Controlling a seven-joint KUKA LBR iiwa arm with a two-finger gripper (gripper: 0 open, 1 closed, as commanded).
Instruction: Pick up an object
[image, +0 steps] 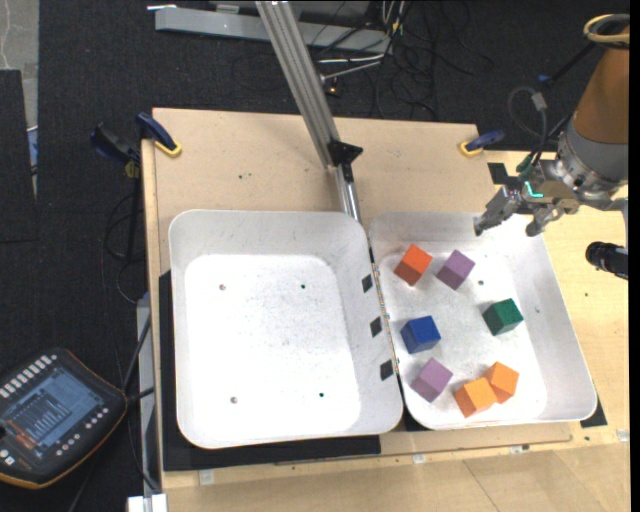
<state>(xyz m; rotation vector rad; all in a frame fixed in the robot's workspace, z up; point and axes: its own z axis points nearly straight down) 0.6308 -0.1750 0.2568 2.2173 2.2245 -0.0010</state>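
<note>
Camera view, jaws spread apart over right bin (560, 300), no legible writing

The bench (260, 160) looks like pale, matt wood — plywood or fibreboard. Both bins are smooth white plastic: the left bin (190, 300) finely speckled, the right bin (560, 330) cleaner. The cubes, such as the blue cube (420, 333) at the bin's 9 o'clock, look matt and smooth — material unclear.
</note>
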